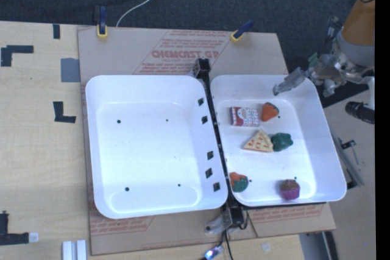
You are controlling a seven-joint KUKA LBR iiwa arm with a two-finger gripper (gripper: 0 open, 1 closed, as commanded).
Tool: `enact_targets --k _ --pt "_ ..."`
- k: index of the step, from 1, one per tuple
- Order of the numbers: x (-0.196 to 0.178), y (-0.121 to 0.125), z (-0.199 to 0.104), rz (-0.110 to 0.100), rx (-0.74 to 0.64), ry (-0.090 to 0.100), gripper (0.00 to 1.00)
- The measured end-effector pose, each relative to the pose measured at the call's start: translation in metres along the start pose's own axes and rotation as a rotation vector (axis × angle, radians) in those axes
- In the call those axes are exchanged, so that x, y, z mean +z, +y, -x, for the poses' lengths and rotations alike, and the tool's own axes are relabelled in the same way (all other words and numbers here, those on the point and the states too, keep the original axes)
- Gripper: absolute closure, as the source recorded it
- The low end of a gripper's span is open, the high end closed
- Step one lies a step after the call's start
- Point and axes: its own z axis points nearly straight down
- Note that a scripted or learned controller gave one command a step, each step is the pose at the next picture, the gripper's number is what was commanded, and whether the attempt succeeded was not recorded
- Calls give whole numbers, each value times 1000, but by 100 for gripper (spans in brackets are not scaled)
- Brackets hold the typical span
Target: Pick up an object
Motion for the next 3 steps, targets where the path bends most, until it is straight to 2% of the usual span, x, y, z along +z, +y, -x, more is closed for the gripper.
enact_targets --k 1,2,3 --pt "130 -43 -12 -1 -5 12 0" --pt "115 -42 -8 5 -5 -1 100" --pt "-87 -79 -48 17 -3 -3 100"
